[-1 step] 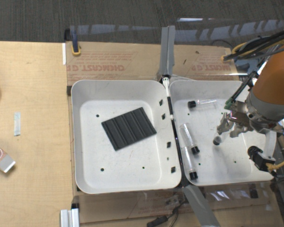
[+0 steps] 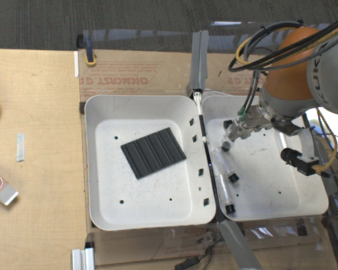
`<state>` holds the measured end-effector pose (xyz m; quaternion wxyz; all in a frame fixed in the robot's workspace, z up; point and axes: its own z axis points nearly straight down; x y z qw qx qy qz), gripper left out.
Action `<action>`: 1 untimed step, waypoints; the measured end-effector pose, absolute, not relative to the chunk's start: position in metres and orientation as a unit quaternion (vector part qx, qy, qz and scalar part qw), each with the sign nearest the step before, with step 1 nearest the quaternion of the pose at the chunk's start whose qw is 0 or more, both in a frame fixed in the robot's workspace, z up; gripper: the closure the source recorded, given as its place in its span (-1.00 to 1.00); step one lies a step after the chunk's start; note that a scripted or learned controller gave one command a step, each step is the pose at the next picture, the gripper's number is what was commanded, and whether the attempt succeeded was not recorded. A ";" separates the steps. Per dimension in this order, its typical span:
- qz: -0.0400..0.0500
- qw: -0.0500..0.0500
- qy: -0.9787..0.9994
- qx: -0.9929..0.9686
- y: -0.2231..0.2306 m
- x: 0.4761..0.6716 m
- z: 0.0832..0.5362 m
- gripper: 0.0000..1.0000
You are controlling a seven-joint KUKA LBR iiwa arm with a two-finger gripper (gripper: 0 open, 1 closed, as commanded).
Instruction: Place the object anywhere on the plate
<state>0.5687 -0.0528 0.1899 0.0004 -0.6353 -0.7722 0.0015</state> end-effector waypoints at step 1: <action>0.001 -0.001 -0.844 -0.536 0.004 0.659 0.190 1.00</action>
